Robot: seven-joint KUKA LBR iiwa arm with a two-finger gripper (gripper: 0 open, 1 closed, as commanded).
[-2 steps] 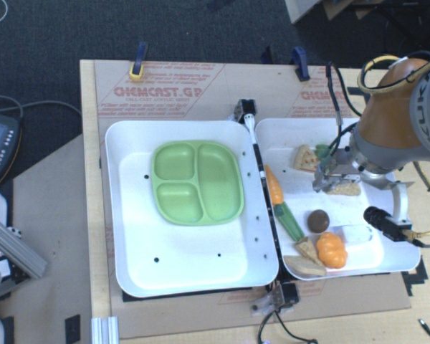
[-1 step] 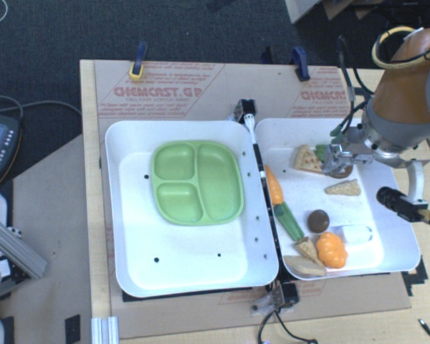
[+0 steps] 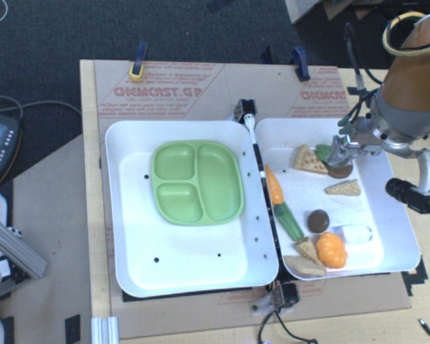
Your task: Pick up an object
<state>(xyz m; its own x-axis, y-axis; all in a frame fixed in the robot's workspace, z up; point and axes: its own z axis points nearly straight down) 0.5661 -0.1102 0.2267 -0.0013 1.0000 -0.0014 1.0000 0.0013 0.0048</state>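
My gripper point(image 3: 342, 153) hangs low over the back of the right bin point(image 3: 394, 213), reaching in from the right. Directly beneath it lies a dark brown flat piece point(image 3: 340, 170), partly hidden by the gripper. A tan toast wedge with a green edge point(image 3: 309, 160) lies just to its left. In front of it is a beige bread piece point(image 3: 342, 188). Farther forward sit a brown ball point(image 3: 317, 221), an orange pumpkin-like toy point(image 3: 331, 250), a white object point(image 3: 355, 233) and a beige wedge point(image 3: 305, 265). An orange carrot point(image 3: 274, 185) and a green cucumber point(image 3: 289, 221) lie along the bin's left wall.
The left bin point(image 3: 129, 213) holds a green divided plate point(image 3: 198, 182). A black divider strip point(image 3: 261, 192) runs between the bins. Clamps point(image 3: 137, 61) grip the board's far edge. A black arm part point(image 3: 413, 194) juts over the right bin's right rim.
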